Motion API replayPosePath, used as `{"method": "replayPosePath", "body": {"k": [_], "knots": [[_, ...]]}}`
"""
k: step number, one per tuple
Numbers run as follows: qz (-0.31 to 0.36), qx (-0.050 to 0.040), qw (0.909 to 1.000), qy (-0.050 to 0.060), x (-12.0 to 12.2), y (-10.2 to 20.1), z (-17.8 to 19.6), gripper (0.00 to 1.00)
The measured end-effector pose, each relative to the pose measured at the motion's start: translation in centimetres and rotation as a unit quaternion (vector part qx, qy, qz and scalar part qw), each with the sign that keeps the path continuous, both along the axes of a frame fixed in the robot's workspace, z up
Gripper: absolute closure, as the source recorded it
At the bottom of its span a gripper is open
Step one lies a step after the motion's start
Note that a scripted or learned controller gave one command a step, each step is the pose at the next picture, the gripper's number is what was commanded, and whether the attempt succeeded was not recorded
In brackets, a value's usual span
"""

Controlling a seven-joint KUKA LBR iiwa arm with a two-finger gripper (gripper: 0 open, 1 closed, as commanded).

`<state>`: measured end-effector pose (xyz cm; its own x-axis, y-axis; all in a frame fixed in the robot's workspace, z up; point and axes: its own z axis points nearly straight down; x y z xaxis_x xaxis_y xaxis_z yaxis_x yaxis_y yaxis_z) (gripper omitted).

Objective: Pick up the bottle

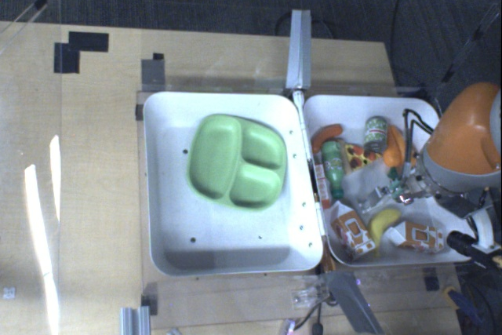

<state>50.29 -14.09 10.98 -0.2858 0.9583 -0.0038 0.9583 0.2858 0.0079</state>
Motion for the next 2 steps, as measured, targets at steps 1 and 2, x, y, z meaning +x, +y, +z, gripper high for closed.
{"method": "replayPosePath", "body": {"k": [1, 2], "knots": [[0.069, -0.0059, 0.9976, -0.003, 7.6, 3.5, -1.7, 0.00], [0.070, -0.0035, 0.9975, -0.007, 7.9, 3.9, -0.6, 1.00]]}}
